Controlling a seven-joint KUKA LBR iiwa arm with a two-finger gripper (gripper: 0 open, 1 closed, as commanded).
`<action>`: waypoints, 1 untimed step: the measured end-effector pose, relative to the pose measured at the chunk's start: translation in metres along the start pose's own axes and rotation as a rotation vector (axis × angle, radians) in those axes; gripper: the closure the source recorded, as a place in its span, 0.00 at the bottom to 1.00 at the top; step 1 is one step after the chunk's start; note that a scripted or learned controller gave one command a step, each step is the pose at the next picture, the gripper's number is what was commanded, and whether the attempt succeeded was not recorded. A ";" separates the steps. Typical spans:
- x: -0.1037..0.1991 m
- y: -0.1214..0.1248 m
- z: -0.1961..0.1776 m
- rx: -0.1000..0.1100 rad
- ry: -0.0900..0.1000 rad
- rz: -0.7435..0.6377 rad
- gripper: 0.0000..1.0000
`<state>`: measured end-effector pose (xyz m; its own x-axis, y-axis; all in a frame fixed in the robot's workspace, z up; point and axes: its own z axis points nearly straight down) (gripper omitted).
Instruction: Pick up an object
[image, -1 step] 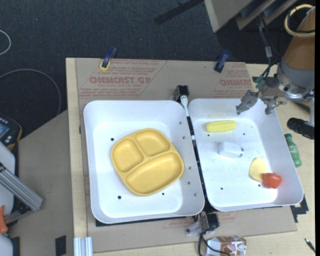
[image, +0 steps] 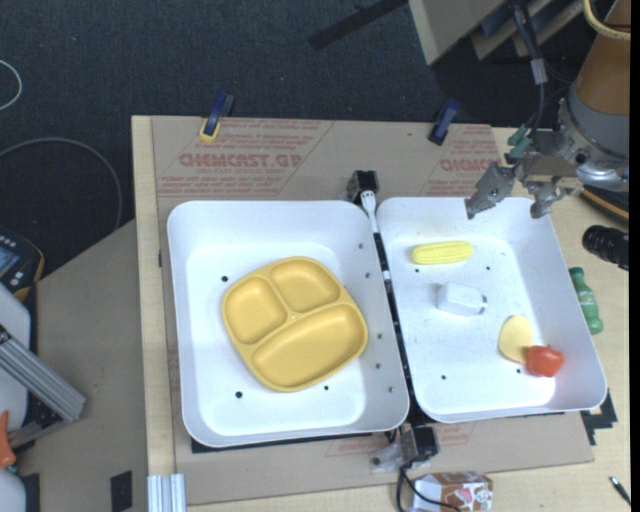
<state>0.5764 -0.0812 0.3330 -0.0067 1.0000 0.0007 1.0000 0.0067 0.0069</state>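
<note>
Above the far rim of the right bin (image: 560, 245), the gripper (image: 512, 198) hangs with its two fingers spread and nothing between them, clear of everything in the bin. The nearest candidate is the yellow corn cob (image: 443, 254), lying on its side on the bin floor just below and to the left of the gripper, with its long axis running across the view. To do this step well, I would judge that the gripper should come over the middle of the cob with its fingers set across the short width, then descend straight until the fingers straddle it before closing; gripping along the length would likely exceed the opening. The cob looks ridged and rounded, so it may roll if only one finger touches first. Other choices sit nearer the camera: a small white block (image: 460, 299) that blends with the floor, and a yellow piece (image: 514, 338) touching a red-orange piece (image: 544, 360) near the front right corner. The left bin (image: 200, 230) carries a yellow divided plate (image: 293, 322), probably too broad and flat for a grasp.
</note>
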 end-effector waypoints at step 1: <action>-0.004 0.002 -0.005 0.001 -0.002 0.004 1.00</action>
<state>0.5784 -0.0847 0.3384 -0.0023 1.0000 -0.0016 1.0000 0.0023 0.0055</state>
